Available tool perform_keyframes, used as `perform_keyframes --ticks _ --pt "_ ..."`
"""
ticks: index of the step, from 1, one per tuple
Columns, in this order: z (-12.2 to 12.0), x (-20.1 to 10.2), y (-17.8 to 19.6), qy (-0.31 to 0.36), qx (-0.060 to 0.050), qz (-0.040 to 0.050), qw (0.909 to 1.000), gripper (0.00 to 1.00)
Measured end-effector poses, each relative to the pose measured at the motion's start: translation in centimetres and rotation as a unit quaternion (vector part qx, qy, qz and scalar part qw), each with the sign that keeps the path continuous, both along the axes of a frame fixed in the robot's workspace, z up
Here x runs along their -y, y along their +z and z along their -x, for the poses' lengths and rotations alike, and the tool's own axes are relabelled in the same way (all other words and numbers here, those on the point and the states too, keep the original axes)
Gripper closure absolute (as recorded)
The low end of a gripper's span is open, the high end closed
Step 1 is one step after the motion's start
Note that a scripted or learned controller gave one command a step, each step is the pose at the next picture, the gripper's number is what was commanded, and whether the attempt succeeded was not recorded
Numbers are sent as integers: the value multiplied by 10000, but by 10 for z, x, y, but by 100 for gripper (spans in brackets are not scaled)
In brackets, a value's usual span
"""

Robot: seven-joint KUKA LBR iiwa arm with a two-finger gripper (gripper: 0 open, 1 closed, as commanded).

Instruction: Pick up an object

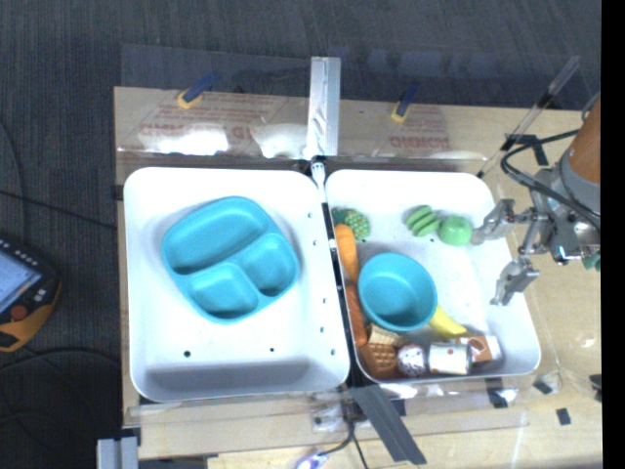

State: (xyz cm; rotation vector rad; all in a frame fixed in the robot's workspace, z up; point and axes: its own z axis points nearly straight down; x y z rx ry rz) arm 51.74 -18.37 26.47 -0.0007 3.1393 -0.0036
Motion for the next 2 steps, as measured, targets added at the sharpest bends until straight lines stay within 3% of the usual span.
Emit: perform_keyframes --ticks 1,2 --pt "-72 17 -134 -28 -8 2 10000 0" --pt "-121 -58 -165 67 10 -3 10000 0"
